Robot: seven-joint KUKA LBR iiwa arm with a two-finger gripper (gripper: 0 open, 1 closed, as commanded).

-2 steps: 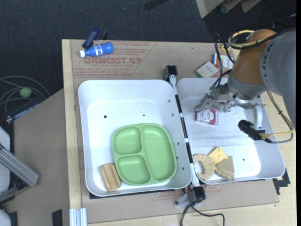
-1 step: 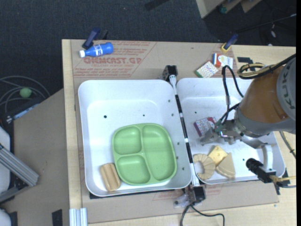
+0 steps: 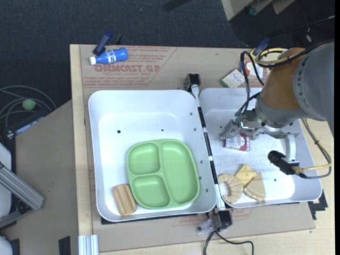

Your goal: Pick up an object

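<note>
Arm (image 3: 297,89): enters from 3 o'clock and hangs low over the right bin, a posture that suits a straight descent onto the contents.
Left bin (image 3: 106,116): holds a green tray (image 3: 162,173) with three compartments, all bare, toward 5 o'clock; a tan block (image 3: 124,198) lies just beside the tray at 7 o'clock of the bin.
Right bin (image 3: 303,187): holds a packet (image 3: 237,142) near centre, and tan pieces (image 3: 243,184) clustered at 7 o'clock, likely toy food.
Gripper (image 3: 241,127): sits directly above the packet, near or touching it. Opening: cannot tell; nothing is visibly clamped.
Packet: small, red and white, lying flat on the bin floor; judged the pick target, given the gripper's position over it.
Bottle (image 3: 109,56): blue and white, on the bench at 11 o'clock, outside both bins.
</note>
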